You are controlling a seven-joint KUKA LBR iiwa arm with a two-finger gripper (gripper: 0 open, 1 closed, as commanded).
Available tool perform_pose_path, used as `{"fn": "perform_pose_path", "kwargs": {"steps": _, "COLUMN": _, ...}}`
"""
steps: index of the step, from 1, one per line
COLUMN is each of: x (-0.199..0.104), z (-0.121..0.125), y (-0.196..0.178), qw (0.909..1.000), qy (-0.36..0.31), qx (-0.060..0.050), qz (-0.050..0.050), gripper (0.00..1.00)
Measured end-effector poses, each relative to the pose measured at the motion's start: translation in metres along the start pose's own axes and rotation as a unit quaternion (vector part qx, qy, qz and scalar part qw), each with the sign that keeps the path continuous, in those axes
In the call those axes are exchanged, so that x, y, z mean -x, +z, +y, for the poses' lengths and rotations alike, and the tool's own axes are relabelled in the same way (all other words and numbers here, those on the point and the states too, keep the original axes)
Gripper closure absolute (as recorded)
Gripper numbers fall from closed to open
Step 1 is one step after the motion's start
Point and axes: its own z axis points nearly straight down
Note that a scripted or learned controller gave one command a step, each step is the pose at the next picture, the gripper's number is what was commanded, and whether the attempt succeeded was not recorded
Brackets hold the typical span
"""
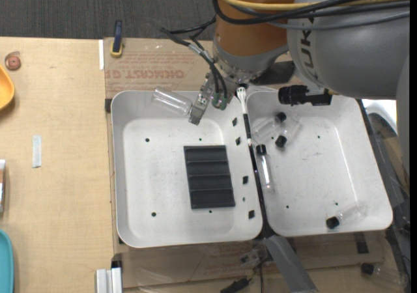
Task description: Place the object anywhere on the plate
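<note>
A black ribbed plate [209,177] lies flat in the middle of the left bin [130,155]. A clear plastic vial [169,99] rests near that bin's far wall. My gripper [210,104] hangs over the far edge of the left bin, close to the divider. It is just right of the clear vial and above the plate's far end. I see nothing held in it. The big orange and grey wrist hides the space behind it.
The right bin [365,155] holds several clear vials with black caps: a pair near its far left [281,130], one along the divider [263,167], one at the near right [344,216]. A cardboard sheet [156,70] lies behind the bins, and the wooden bench [58,155] spreads to the left.
</note>
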Motion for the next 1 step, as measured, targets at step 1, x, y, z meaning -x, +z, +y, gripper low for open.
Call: {"fn": "perform_pose_path", "kwargs": {"steps": 1, "x": -0.0105, "z": 0.0509, "y": 0.0513, "qw": 0.9899, "qy": -0.142, "qx": 0.000, "qz": 0.001, "gripper": 1.00}}
